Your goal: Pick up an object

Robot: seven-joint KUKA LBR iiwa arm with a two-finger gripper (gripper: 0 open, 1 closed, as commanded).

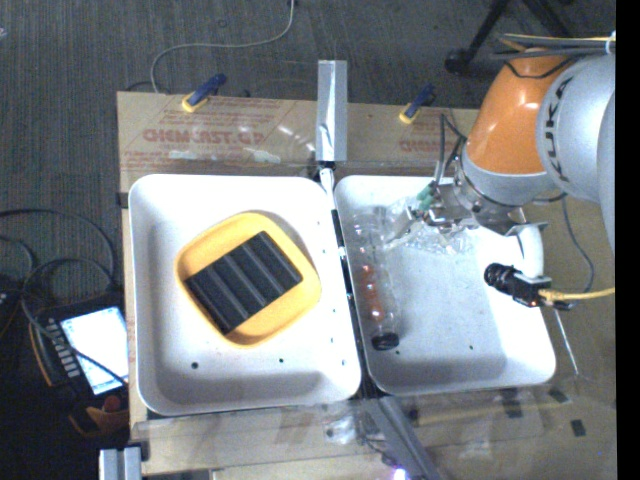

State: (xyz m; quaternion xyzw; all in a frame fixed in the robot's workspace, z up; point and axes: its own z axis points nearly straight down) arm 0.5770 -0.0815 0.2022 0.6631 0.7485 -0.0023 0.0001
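Observation:
A yellow tray-like object with a black ridged insert (248, 276) lies tilted in the left bin (160, 368). Along the left side of the right bin (520, 363) lies a clear plastic bottle (372, 283) with a black cap at its near end and reddish contents. Crumpled clear plastic (425, 230) sits at that bin's far side. My gripper (433, 206) is low over the far part of the right bin, right at the crumpled plastic, with a small green spot showing at its tip.
A metal divider post (331, 118) rises between the bins at the back. Blue and yellow clamps (203, 92) hold a cardboard sheet behind them. A black connector on a yellow cable (512, 280) hangs over the right bin's right side.

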